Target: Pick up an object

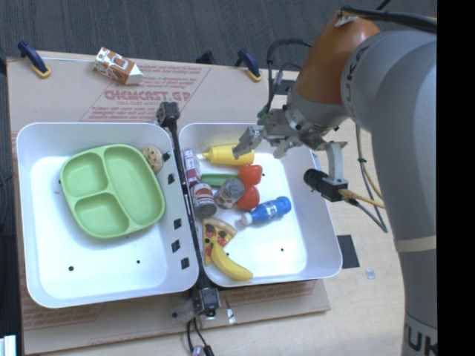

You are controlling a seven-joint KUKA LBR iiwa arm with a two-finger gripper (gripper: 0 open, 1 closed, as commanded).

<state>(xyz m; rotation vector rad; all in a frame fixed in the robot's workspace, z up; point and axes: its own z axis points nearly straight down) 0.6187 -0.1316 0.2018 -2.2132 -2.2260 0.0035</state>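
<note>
Colours of the objects around my right-hand white bin [319, 236].
Inside it, against the far wall, lies a yellow mustard bottle [226, 153]; nearer than that, two red tomatoes [249, 187], a green strip [215, 179], a grey-topped can [230, 191] and a blue bottle [269, 210] with a white cap. At its near wall, a yellow banana [228, 265] meets a pizza slice [217, 233] dotted red on orange. Left of this bin, a second white bin [37, 273] carries a pale green divided plate [111, 191] and a tan, dark-speckled cookie [154, 156]. Beyond it, brown board [215, 95] bears red print. My arm [393, 102] is grey, banded orange.
</note>
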